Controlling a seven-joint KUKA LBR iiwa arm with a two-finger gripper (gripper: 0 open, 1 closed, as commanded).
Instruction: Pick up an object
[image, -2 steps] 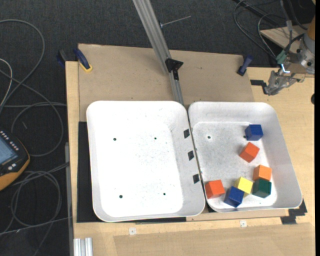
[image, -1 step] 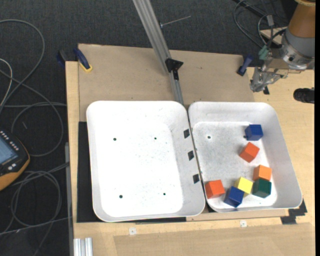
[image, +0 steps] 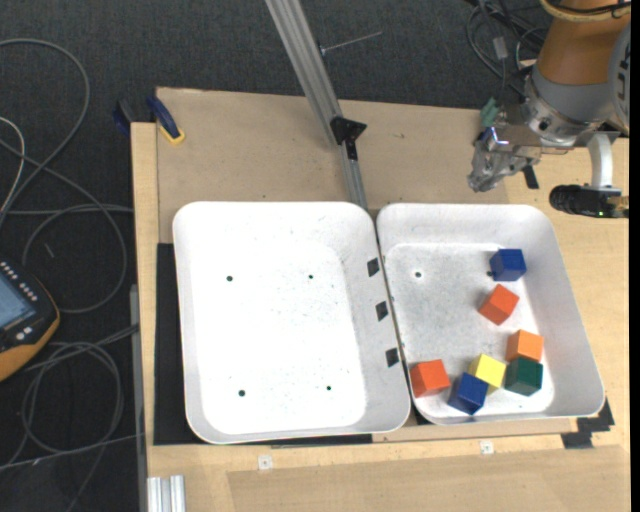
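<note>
Camera view: gripper (image: 487, 170) hangs above the bench past the right bin's (image: 570, 330) far rim; can't tell its state. Blue cube (image: 508, 263) sits near the far right corner. Other cubes, orange, yellow, green, blue, cluster twd the near right corner.

The bins (image: 270, 420) were white with dark speckles — the cubes blue (image: 508, 263), orange (image: 498, 304), yellow (image: 489, 370) and green (image: 523, 377).
</note>
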